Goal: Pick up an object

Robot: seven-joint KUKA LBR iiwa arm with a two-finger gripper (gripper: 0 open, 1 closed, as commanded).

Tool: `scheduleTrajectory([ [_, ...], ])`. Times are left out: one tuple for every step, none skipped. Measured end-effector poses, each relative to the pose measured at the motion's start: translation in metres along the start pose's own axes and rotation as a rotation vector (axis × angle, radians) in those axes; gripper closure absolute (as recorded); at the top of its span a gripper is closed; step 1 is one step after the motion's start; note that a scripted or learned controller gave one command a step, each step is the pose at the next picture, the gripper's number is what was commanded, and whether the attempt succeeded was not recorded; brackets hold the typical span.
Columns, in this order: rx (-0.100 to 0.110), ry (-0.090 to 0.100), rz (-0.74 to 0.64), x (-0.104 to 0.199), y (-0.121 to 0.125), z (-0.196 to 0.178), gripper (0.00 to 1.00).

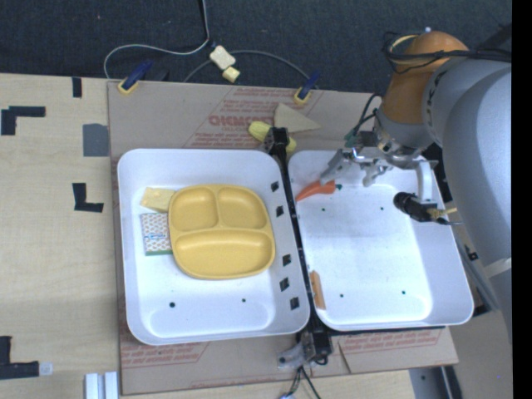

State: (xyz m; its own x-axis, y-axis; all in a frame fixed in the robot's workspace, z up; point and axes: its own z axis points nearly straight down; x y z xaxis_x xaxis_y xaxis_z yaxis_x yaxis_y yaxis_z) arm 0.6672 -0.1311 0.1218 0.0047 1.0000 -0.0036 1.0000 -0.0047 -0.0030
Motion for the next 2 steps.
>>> scheduleTrajectory([
  [-0.003,-0.001,-0.008,0.0317,0.0010,0.0383,0.00],
  [-0.006,0.001,-0.005,0.0323,-0.0056,0.0359,0.00],
])
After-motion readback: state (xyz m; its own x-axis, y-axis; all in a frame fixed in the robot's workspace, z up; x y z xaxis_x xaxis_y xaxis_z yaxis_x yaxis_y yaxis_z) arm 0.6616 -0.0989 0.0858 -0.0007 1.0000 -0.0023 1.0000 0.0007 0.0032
